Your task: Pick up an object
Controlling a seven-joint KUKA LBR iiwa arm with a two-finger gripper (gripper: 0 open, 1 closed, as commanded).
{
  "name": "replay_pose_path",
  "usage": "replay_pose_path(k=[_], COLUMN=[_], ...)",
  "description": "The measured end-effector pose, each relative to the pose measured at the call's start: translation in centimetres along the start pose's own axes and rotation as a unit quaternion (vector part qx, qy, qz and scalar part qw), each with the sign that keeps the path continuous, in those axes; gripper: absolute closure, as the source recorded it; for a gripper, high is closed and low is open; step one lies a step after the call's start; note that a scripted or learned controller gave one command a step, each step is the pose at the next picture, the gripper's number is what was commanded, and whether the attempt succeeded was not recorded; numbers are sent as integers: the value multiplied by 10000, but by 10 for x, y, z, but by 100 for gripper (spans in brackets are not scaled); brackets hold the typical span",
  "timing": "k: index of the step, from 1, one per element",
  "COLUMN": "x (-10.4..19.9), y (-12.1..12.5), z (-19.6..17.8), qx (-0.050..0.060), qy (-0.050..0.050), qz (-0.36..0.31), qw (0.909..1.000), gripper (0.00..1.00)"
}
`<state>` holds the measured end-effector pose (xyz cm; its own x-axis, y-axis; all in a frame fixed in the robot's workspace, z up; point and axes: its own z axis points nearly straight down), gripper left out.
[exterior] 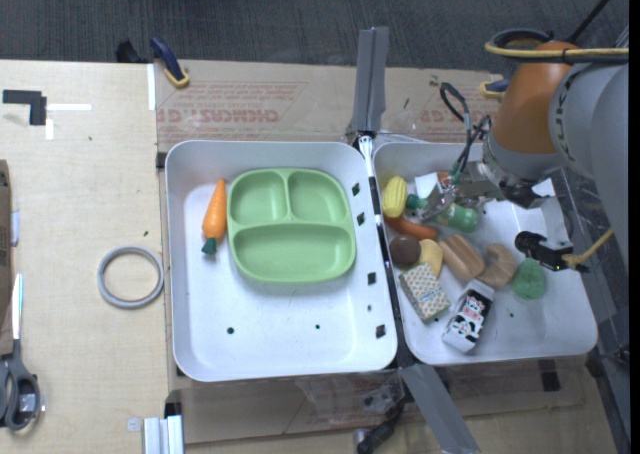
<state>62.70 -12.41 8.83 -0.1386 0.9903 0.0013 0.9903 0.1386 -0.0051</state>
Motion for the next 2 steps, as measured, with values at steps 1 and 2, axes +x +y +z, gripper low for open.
replay_pose_path(k=[1,2], x=[-1,60], y=[-1,40], z=[-6,-101], qx=[17,-6], qy=[3,-9], qz=[11,-251], qw=[10000,9997], gripper=[100,100])
